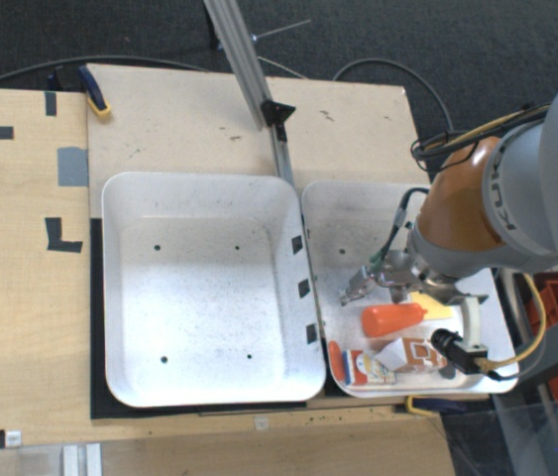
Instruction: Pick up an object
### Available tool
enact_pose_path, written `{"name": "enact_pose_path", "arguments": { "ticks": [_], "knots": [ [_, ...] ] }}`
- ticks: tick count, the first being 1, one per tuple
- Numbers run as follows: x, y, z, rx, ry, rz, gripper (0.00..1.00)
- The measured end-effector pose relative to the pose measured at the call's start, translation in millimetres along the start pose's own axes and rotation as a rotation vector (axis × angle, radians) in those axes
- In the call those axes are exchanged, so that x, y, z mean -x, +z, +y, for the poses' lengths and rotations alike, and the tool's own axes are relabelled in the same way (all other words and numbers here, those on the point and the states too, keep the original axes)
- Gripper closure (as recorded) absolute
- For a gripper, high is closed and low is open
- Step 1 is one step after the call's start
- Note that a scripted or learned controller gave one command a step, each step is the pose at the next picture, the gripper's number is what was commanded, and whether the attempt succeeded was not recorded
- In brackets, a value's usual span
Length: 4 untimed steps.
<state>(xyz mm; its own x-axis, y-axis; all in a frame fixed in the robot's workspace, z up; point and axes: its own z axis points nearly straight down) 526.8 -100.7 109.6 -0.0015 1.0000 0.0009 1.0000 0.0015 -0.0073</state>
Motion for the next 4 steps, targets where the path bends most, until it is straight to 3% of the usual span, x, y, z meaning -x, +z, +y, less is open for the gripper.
{"name": "enact_pose_path", "arguments": {
  "ticks": [1, 2, 4],
  "knots": [
    [0, 21, 0, 0.006, 0.000, -0.002, 0.00],
    [-1, 11, 0, 0.005, 0.000, -0.001, 1.00],
    [-6, -87, -7, 0.011, 0.000, -0.001, 1.00]
  ]
}}
